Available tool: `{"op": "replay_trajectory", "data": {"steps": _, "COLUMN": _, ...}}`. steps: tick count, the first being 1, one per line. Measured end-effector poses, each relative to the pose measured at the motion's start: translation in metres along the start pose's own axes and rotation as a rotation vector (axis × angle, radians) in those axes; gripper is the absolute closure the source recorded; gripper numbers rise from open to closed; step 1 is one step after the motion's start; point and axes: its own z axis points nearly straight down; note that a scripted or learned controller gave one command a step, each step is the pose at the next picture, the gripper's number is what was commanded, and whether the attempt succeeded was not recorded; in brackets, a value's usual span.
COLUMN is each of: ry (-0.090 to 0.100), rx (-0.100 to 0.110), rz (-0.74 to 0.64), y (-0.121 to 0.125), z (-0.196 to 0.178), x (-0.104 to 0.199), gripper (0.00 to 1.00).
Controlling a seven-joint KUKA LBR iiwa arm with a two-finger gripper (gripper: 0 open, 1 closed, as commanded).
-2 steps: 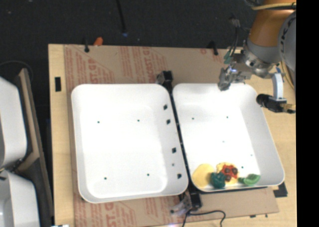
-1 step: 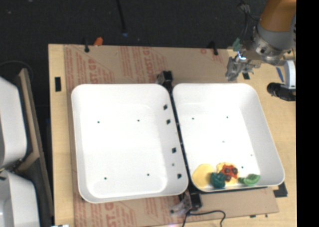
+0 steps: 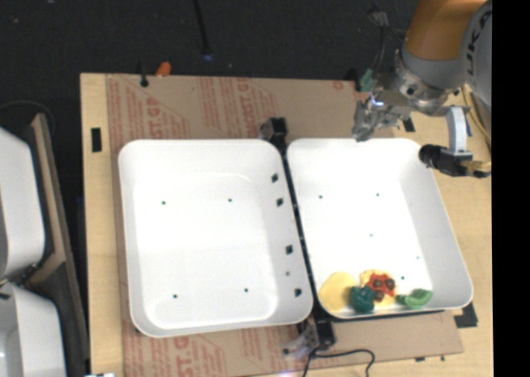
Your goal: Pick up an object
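Objects for picking sit clustered at about five o'clock in the right bin: a pale yellow disc, a teal piece touching it, a red-orange item just beside that, and a green piece nearest the bin's corner. Over that bin's far rim, at about one o'clock in the scene, the gripper hangs well apart from them with nothing seen in its grasp; whether it is released or clenched I cannot tell. The left bin lies just beside the right one.
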Motion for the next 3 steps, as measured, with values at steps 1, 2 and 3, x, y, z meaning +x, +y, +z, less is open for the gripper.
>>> {"op": "replay_trajectory", "data": {"steps": 1, "ry": 0.000, "rx": 0.000, "rz": -0.001, "y": -0.013, "z": 0.002, "x": 0.055, "gripper": 1.00}}
{"op": "replay_trajectory", "data": {"steps": 2, "ry": 0.000, "rx": 0.002, "rz": 0.000, "y": -0.030, "z": 0.026, "x": 0.105, "gripper": 1.00}}
{"op": "replay_trajectory", "data": {"steps": 3, "ry": 0.000, "rx": 0.002, "rz": 0.000, "y": -0.047, "z": 0.046, "x": 0.155, "gripper": 1.00}}
